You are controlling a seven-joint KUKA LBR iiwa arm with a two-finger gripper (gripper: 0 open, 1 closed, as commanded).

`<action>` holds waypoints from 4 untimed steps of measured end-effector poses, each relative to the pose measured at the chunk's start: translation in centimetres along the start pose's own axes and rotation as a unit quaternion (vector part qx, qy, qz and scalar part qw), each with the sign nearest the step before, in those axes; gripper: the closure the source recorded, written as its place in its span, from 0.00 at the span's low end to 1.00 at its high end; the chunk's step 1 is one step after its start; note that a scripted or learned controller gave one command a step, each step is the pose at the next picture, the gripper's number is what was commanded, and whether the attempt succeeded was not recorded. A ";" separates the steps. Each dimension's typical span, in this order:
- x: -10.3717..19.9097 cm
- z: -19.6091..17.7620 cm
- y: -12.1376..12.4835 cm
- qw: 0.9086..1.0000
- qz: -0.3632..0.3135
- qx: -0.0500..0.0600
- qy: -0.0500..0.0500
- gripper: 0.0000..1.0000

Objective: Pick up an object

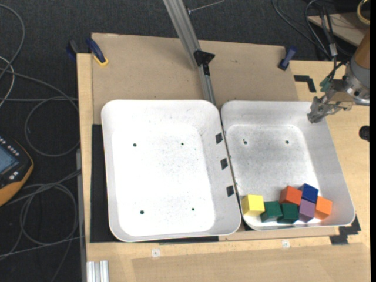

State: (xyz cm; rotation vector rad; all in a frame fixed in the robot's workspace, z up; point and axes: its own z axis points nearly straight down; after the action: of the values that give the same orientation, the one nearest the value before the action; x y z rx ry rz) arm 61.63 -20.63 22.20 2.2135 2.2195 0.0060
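I see the gripper [319,111] above the right bin's [329,151] far right corner, its jaw state indeterminate to me, well apart from the blocks [288,204] clustered along that bin's near wall, presumably a pre-approach position.

No legible text, labels, brands or numbers anywhere. Device [12,168] at left edge of frame has lit screen, content too small to read. Bins [158,169], blocks [288,204] at lower right, bench [247,75] bear no readable marks.
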 end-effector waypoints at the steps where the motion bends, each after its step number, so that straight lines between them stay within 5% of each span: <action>1: 0.0 -0.4 0.1 1.000 0.001 0.002 0.000 1.00; 4: 18.2 0.4 1.9 1.000 -0.002 0.005 0.003 1.00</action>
State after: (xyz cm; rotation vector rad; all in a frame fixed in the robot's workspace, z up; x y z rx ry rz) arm 63.51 -2.44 21.75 2.2168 2.2318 0.0011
